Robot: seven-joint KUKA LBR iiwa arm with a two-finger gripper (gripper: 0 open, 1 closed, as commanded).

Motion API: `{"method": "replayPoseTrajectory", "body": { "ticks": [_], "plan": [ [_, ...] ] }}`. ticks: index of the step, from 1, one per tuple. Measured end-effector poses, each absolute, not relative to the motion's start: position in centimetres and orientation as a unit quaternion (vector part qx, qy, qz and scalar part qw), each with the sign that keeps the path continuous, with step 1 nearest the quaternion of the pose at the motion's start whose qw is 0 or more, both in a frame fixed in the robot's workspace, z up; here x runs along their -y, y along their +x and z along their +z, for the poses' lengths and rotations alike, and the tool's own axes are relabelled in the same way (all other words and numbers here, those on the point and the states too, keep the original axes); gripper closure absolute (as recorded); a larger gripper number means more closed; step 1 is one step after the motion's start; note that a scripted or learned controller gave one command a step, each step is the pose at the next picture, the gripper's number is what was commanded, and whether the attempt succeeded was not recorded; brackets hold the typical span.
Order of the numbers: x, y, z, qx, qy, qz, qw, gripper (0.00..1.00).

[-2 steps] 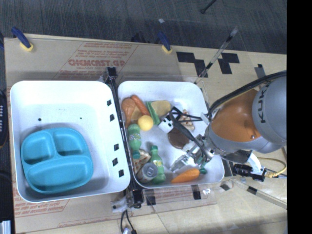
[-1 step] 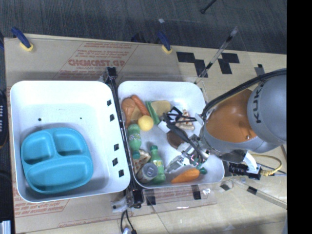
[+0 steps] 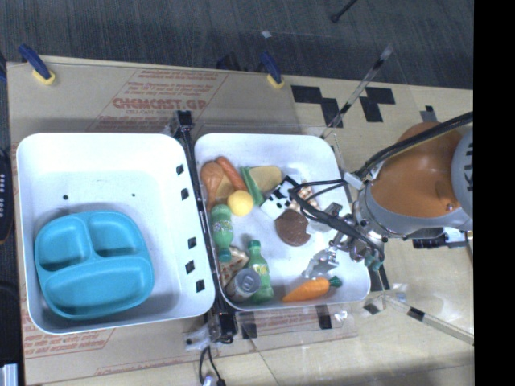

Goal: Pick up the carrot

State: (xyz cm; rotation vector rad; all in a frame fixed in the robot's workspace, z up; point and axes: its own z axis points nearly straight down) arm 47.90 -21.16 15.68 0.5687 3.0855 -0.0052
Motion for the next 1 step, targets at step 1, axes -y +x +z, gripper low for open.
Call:
{"method": "replayPoseTrajectory", "body": {
  "ticks": [1],
  "plan": [
    [20.37,48.01,9.32,-0.992,0.125,-0.0005,0.004,0.00]
  ]
}}
